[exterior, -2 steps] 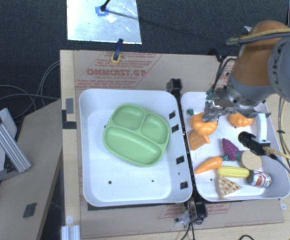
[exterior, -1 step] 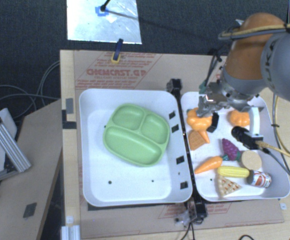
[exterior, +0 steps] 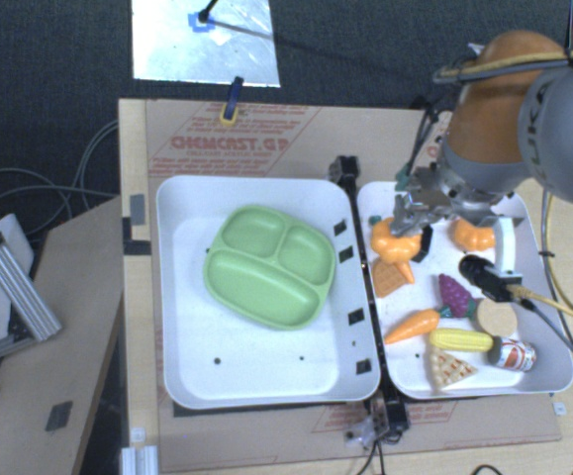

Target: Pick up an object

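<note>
One lumpy orange toy [exterior: 395,244] sits beneath the tool [exterior: 412,228]

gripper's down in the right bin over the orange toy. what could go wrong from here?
1. Crowding: the gripper sits on the orange toy, with the waffle-like piece right beside it. Closing or lifting could drag or pinch that too.
2. The orange toy lies near the right bin's inner wall, so a finger might catch the divider.
3. The toy looks lumpy and irregular; it may slip out on the lift. I can't tell whether the grasp is secure.
</note>
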`<state>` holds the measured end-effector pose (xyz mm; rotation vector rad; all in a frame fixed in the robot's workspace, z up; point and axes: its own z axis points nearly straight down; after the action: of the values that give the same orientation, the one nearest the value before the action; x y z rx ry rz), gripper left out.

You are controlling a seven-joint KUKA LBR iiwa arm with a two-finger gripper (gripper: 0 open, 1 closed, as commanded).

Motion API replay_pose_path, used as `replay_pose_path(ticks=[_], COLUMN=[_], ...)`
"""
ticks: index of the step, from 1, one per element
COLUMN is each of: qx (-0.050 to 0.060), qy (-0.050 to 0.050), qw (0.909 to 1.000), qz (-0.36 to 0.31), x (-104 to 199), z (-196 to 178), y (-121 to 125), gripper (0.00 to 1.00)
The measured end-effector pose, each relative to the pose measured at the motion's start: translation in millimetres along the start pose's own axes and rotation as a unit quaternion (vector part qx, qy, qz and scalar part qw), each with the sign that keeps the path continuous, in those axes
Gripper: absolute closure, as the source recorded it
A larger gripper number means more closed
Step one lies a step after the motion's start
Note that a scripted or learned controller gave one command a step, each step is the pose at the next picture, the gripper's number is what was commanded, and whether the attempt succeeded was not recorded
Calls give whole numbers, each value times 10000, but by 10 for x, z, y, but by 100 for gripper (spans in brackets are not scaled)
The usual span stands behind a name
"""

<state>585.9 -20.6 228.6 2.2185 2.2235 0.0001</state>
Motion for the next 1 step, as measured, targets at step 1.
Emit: replay_pose_path(ticks=[1], qx=[-4], qy=[6], qw=[10000], qz=[-22], x=[113], z=[-54], y=[49], gripper=[100])
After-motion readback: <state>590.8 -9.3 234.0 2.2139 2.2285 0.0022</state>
